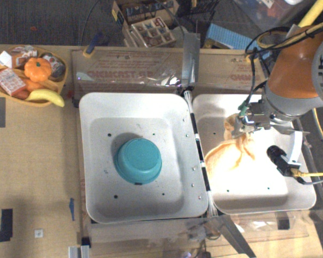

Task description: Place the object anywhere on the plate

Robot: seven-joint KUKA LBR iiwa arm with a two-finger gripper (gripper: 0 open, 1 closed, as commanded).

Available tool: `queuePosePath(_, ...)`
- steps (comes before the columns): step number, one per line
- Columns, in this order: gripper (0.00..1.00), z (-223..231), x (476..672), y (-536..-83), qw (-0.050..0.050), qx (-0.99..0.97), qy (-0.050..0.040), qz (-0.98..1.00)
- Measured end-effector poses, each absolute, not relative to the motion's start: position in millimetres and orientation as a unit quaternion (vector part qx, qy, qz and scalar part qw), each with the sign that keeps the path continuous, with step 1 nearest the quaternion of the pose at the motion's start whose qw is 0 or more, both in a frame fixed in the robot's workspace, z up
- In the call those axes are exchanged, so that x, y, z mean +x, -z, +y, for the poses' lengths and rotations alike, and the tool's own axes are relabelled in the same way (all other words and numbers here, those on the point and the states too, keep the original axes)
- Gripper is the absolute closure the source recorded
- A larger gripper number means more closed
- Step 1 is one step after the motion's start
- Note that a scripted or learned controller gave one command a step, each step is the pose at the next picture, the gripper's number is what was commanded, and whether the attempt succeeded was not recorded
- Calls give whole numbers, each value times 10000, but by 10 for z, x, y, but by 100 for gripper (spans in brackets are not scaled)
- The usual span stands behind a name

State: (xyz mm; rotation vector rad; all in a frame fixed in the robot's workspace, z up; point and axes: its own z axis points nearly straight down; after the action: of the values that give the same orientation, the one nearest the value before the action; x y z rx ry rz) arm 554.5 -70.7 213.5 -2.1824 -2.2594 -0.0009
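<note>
Camera view | gripper (246, 123) over right bin (269, 195), clenched on cloth (230, 152) | cloth pinched at top, draping down-left from gripper onto bin floor | plate (139, 160) in left bin (97, 144), well apart from cloth

Two white bins (97, 112) — one teal plate (138, 160), one orange cloth (229, 153), one fruit basket (27, 77)
</note>
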Motion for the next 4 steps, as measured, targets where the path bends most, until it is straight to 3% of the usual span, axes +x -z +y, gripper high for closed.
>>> queuePosePath(1,100,-712,5550,-2243,-6,-6950,2,-7190)
queuePosePath(3,100,344,5325,-2247,-2,-3617,4,-9323)
queuePosePath(4,100,868,5110,-2173,1,-1694,6,-9856)
